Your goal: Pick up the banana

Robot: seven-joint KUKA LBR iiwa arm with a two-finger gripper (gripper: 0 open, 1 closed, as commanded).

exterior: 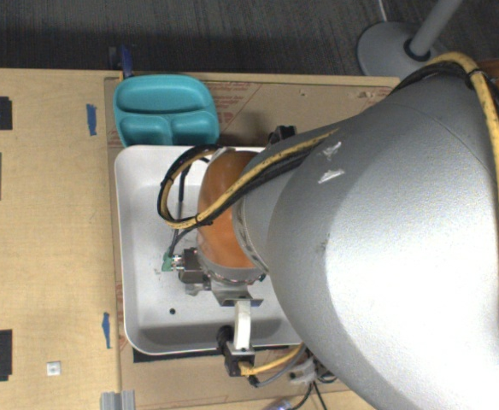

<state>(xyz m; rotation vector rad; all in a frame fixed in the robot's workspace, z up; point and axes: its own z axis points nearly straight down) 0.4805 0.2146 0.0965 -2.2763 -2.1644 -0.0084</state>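
- Camera view: the grey arm (386,229) is reaching in from the right and covering most of the right half of the picture, its wide body hanging over the bins.
- The orange band (224,216) above the wrist is showing over the middle of the white bin (143,229), with the wrist hardware just below it.
- A yellow and black cable (232,182) is looping off the wrist and running back along the arm.
- The gripper (200,273) is pointing down into the bin; the arm is hiding its working end, so whether the claw is spread, pressed together or pinching something cannot be told.
- The banana is lying somewhere I cannot make out; the arm is blocking much of the bin floor.
- A teal tray (166,109) is sitting just beyond the bin's far edge, on the brown bench (44,229).
- Blue tape marks (91,120) are sticking to the bench left of the bin.
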